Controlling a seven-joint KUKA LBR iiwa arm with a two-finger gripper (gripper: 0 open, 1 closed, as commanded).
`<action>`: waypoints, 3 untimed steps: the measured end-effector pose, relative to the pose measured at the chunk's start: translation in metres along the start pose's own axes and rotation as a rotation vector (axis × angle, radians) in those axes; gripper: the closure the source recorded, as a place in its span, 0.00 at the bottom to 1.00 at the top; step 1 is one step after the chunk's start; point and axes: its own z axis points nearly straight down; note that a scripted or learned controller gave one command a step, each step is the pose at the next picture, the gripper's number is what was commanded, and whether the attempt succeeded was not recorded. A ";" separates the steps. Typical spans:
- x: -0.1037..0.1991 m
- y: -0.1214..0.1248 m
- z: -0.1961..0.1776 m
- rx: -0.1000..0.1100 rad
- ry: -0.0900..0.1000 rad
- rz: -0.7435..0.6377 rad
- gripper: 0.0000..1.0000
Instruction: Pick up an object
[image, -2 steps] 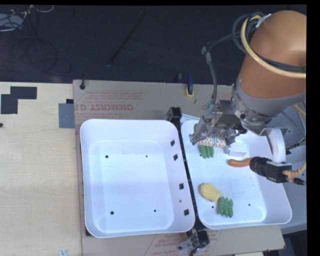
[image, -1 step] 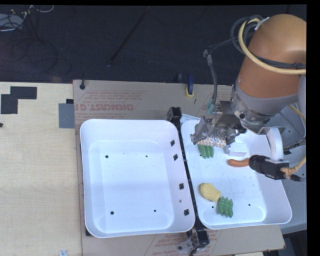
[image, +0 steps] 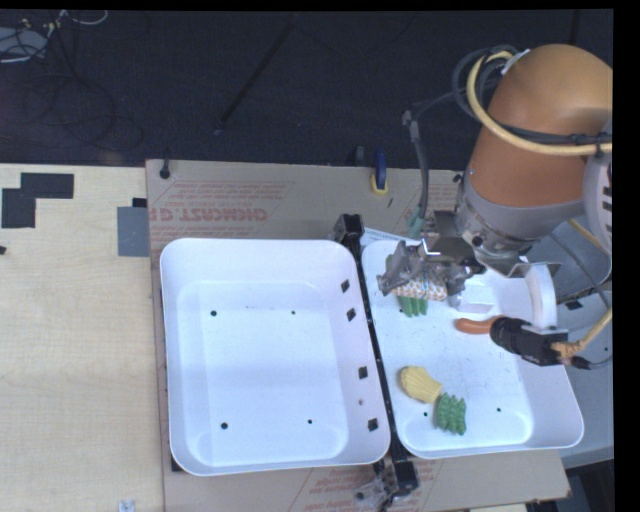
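The gripper (image: 420, 268) is seen low over a small toy (image: 422, 294), the thing most likely to be picked up. The toy lies right under the gripper, with spotted pale and green parts. Whether the gripper is spread or pressed together cannot be told, because it is dark and seen from above. It cannot be told either whether the toy is held, so it should not be counted as picked up. A few things could go wrong from here. The toy is small and looks bumpy, so it could be pinched only at its edge and slip out when it is lifted. It could also be pushed aside and missed. The wall of the near bin (image: 560, 440) runs just beside the gripper, so the wall could be bumped if the aim is a little off. The near bin is the one under the gripper, and four things are seen in it. The toy is under the gripper, and an orange stick (image: 472, 323) is near the gripper. A yellow corn (image: 421, 383) and a green bit (image: 451, 413) lie well apart from the gripper, and they touch each other. The far bin (image: 260, 350) sits past the wall from the gripper, and only small dark dots are seen on its floor.
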 end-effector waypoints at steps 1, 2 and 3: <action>0.058 0.001 -0.021 -0.005 0.002 -0.007 1.00; 0.020 -0.056 -0.018 0.000 0.000 0.002 1.00; 0.055 -0.027 -0.114 -0.014 0.002 -0.004 1.00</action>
